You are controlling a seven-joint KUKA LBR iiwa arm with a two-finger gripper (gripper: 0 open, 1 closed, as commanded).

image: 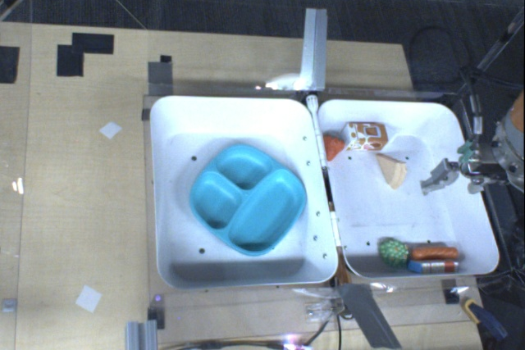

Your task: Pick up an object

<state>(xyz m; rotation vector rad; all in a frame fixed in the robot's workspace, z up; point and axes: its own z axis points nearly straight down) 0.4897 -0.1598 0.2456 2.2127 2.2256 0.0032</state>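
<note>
A pale wooden bench carries two white bins. The left bin (172, 176) holds a blue divided tray (248, 198). The right bin (361, 209) holds the small objects — a cheese-like wedge (394, 171) near the centre. The gripper (440, 177) hangs at 3 o'clock, just beside the wedge; whether it is released or clenched I cannot tell.

— What sits in the left bin (164, 176)?
— A divided tray (248, 198), near its middle.
— And the right bin (484, 246)?
— A small carton (366, 136) at the back left, a wedge (394, 170) just in front of it; a ball (394, 252) and a marker (434, 256) lie along the front wall.
</note>
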